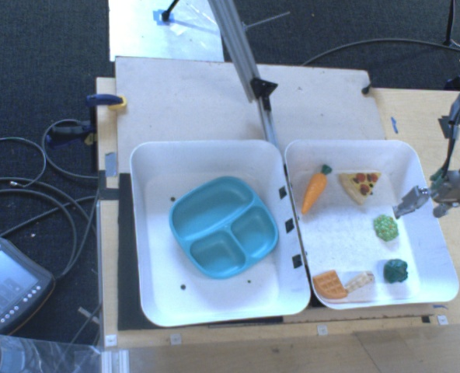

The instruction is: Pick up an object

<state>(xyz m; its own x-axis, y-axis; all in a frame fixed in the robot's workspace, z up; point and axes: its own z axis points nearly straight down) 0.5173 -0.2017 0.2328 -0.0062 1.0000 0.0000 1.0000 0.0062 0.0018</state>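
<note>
The right bin (346, 231) holds several toy foods: an orange carrot (314, 189) at the back left, a pizza slice (360, 185) beside it, a light green bumpy ball (385, 228), a dark green broccoli piece (395, 270), an orange waffle (329, 284) and a beige stick (360, 280) at the front. My gripper (430, 196) hangs over the right bin's right rim, just right of and above the light green ball. Nothing shows in its grasp. It is small and partly cut off at the view's right edge.
The left bin (156, 286) holds a blue three-compartment plate (224, 225). A slanted metal pole (238, 41) crosses the back of the bench down to the bins' shared rim. Cables and a pendant (8, 282) lie on the floor at left.
</note>
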